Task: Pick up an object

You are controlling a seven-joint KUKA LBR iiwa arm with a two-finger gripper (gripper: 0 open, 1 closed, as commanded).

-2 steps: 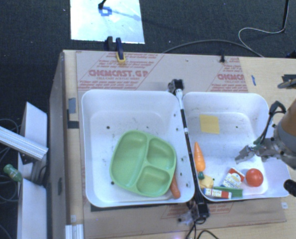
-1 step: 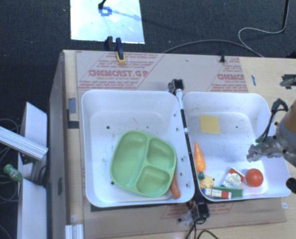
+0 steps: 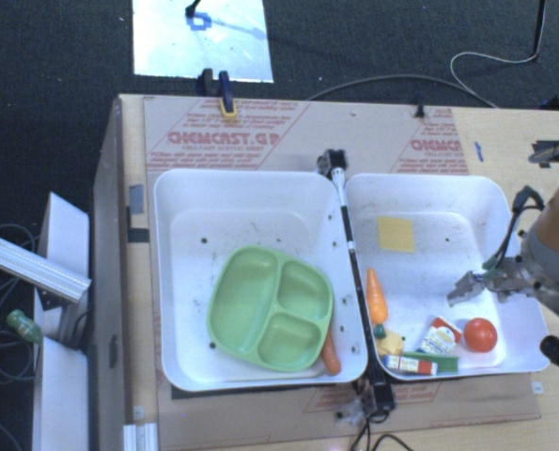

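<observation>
Several small things crowd the lower right of the right bin (image 3: 490, 195): a red tomato (image 3: 481, 334), a carton (image 3: 439, 338), a carrot (image 3: 377, 295). The gripper (image 3: 469, 287) hangs just above; whether its fingers are spread I cannot tell. The tomato looks light, smooth, roll-prone; best pinched across its middle.

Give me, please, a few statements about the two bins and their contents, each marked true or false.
1. The green divided plate lies in the left bin. True.
2. The yellow square lies in the left bin. False: it lies in the right bin.
3. The red tomato sits between the gripper's fingers. False: it rests on the bin floor, apart from the gripper.
4. A carrot lies in the right bin near the divider. True.
</observation>
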